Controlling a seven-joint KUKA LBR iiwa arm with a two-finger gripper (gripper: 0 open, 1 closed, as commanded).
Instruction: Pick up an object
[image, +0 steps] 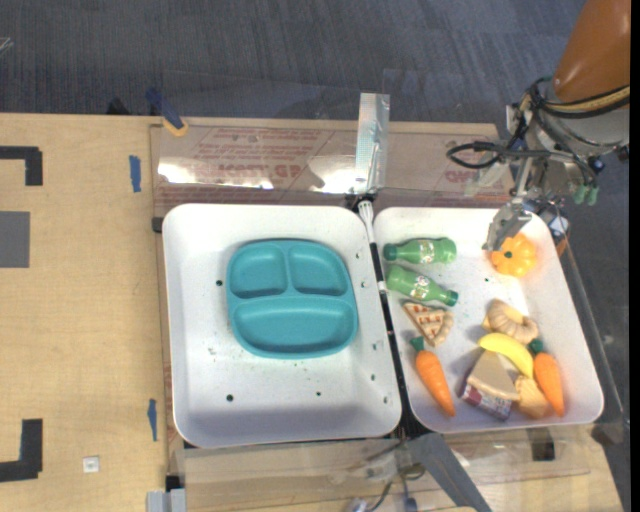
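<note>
Up at about two o'clock in the camera view, the grey two-finger claw (510, 228) hangs over the far right corner of the right white plastic bin (585, 330), its tips just above or against the small orange pumpkin-shaped toy (514, 256). Whether the fingers are spread or pressed together I cannot tell — they read as one pale wedge from this angle, and nothing is visibly pinched between them.

That pumpkin looks like the likeliest pick, and it is a poor shape for it: rounded, smooth and close to the bin wall. My worry is that closing fingers would squeeze it sideways, or that the wall would block the outer finger.

Toward nine o'clock from the claw lie two green toy bottles (420, 251), well apart from the pumpkin. Down at five o'clock sits a crowded heap — a yellow banana (506, 352), a beige knobbly piece (508, 320), a tan wedge (494, 378), an orange carrot (548, 382); another carrot (434, 380) and a pizza slice (428, 322) lie nearer the divider. A descent there could easily nudge neighbours instead of gripping one.

At nine o'clock the left white bin (200, 400) carries a teal divided plate (292, 298).
</note>
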